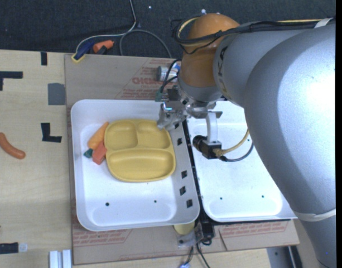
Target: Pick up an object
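At the near edge of the table point(31, 205), the near rims of two shallow white bins are seen side by side on a sheet of brown cardboard point(126, 80). The left bin point(126, 208) is bare along its near half. Further in, towards its middle, a yellow divided plate point(140, 149) is laid flat, with one large compartment on the near side and two smaller ones on the far side. Against the plate's left rim, an orange carrot-shaped toy point(97, 144) is lodged, lying aslant and touching the plate, with a small dark green piece at its near end.

The right bin point(243, 200) is partly covered by the grey arm point(282, 105), which is extended across it from the right. A black fitting with a tan cable point(212, 148) is hung over this bin's far half.

The gripper point(169, 116) is positioned at the far right corner of the plate, just above the divide between the two bins. Whether the fingers are open or closed cannot be told, as they are hidden among the wrist hardware.

On the table's left side, well apart from the bins, a small sausage-shaped toy point(10, 146) is laid on the bare wood. Beyond the far edge, an orange-and-blue clamp point(95, 48) is seen.
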You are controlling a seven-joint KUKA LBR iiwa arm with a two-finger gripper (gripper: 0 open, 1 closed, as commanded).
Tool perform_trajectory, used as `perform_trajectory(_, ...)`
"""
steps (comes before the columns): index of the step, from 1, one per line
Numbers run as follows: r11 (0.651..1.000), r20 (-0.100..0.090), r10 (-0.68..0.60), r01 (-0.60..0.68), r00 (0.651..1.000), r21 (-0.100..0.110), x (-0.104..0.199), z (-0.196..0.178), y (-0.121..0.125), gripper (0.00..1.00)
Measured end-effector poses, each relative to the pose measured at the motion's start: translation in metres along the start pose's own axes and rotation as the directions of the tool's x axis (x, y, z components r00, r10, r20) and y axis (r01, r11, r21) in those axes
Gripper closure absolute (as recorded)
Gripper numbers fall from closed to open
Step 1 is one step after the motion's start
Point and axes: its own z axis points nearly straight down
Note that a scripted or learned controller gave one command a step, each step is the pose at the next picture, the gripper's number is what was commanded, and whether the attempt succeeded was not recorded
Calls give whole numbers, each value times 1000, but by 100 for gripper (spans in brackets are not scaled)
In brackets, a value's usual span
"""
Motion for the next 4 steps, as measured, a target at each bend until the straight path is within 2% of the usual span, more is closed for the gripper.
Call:
perform_trajectory(1,1000,9,20,-20,1000,0,-111,-1,-1,100)
perform_trajectory(2,1000,2,5,-5,1000,3,-43,0,-37,100)
perform_trajectory(3,1000,5,13,-13,1000,1,-86,0,-31,100)
perform_trajectory(4,1000,4,11,-11,1000,1,-83,0,-31,0)
